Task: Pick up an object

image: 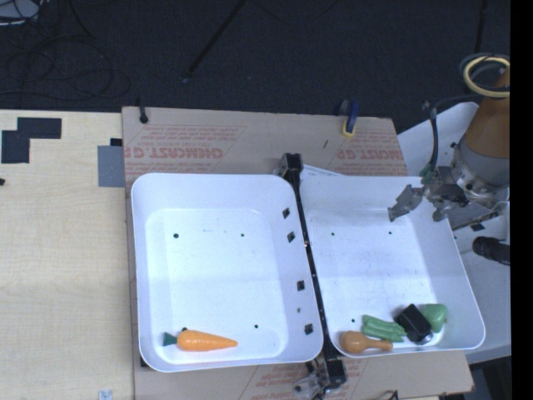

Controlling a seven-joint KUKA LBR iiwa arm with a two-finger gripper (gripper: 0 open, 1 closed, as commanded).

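Observation:
An orange carrot (206, 340) with a green stub lies at the front left of the left bin (154, 248). In the front right corner of the right bin (375, 248) a small heap sits together: a tan pear-shaped piece (364, 343), a green pod (383, 328), a black block (414, 322) and a green round piece (434, 313). My gripper (423, 204) hovers over the right bin's far right side, well behind the heap. Its fingers (405, 202) are spread apart with nothing between them.
A black divider (301, 257) with clips runs between the two bins. Both bins rest on a cardboard sheet (250, 144) on a wooden bench. A blue clamp (350, 117) stands at the cardboard's far edge. The arm's grey and orange body (490, 132) fills the right edge.

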